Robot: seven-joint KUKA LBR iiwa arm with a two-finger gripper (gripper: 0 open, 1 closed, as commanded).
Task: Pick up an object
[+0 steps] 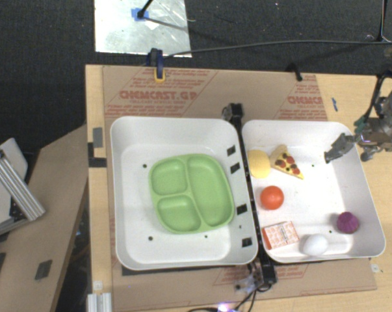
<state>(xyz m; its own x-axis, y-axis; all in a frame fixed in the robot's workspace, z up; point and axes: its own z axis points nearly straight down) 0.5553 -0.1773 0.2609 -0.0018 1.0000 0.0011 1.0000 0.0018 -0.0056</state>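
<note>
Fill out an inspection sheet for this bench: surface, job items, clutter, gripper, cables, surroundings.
Surface: wooden bench bearing two white bins, left bin and right bin, on a protective sheet printed CHEMCAST.
Job's things: in the right bin, a yellow lemon-like item, pizza slice toy, orange-red ball, purple ball, white egg-like item, small red-and-white packet.
Clutter: green divided tray in the left bin.
Gripper: gripper over the right bin's upper right edge, nothing between its fingers; finger state unclear.
Cables: dark cable across the dark floor above the bench.
Surroundings: silvery sheet on dark floor; metal rail at left.
</note>
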